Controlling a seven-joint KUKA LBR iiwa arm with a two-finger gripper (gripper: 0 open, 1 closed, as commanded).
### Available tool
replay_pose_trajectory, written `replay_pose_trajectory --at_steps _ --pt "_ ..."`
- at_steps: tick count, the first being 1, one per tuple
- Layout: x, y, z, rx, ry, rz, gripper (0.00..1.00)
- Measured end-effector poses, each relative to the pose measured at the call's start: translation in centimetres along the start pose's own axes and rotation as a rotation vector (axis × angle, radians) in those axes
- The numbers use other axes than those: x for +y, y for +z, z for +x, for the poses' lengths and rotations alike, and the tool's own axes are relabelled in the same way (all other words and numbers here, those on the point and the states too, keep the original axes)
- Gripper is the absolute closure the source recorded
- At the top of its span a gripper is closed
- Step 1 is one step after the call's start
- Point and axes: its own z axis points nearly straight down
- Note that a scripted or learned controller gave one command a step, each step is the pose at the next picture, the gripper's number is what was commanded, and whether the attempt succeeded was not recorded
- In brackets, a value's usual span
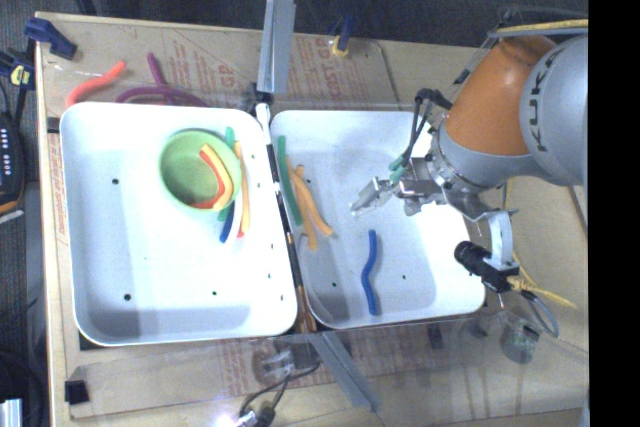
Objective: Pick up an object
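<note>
The metal two-finger gripper [372, 197] hangs over the right shallow white plastic bin [440, 300], its pale fingers parted and pointing toward nine o'clock, with nothing between them; it is open and empty. Nearest the tips, toward eight o'clock, lie the thin orange rubbery strips [308, 208], bunched close to the bin's left wall; just beside them, along that wall toward eleven o'clock, runs a slim green strip [282, 165]. Toward six o'clock from the fingers lies a curved blue rubbery strip [371, 271], on its own on the bin floor and well apart from the others; it looks the easiest object to pick. Behind the fingers, toward three o'clock, the grey arm with its orange band [500, 110] comes in. In the left white bin [90, 215] sits a round green bowl [190, 170], with orange, yellow, green and blue strips draped over its right rim.

Judging the risks: the strips are thin and lie flat, so the fingers could close above one and come up bare; the orange strips overlap, so a grasp there may drag several or drop all; they also sit near the wall, where a fingertip could strike the rim; a limp strip caught near its end could slide out on the lift.
</note>
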Motion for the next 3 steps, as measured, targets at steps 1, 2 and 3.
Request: replay_pose_trajectory --at_steps 1,2,3 --pt "-1.66 10.76 -4.44 -0.001 0.052 0.001 0.0" --pt "-1.68 9.78 -4.5 -0.002 0.047 0.003 1.0" --pt "-1.67 9.78 -4.48 -0.002 0.047 0.003 0.0"
